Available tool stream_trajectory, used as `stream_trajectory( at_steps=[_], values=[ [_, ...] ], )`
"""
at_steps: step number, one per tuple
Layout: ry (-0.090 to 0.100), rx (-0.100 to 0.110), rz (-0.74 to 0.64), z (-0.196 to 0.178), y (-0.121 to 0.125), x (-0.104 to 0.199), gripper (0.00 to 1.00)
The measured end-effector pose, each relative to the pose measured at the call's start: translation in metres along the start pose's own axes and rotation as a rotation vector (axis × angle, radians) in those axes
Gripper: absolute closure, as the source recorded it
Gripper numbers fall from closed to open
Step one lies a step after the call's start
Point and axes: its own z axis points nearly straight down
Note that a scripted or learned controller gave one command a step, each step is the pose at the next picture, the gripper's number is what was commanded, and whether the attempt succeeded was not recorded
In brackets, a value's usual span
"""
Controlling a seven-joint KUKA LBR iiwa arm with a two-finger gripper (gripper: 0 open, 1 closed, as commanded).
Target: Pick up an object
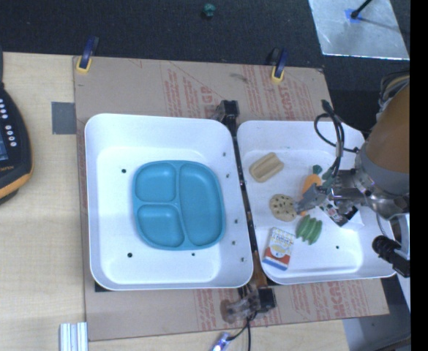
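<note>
Gripper over right bin, low above mixed objects.

Nearest the table's front edge lay the small carton, then the green pod and cookie. The gripper hovered just right of the cookie, touching an orange piece; its closure could not be determined. The tan bread lay farther back-left.
</note>
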Motion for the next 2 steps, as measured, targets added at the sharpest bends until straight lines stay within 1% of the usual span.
stream_trajectory(
  at_steps=[1,2],
  values=[
    [-0.001,-0.002,-0.002,0.103,0.036,-0.039,0.0],
    [-0.002,-0.004,-0.002,0.111,0.086,-0.04,0.0]
  ],
)
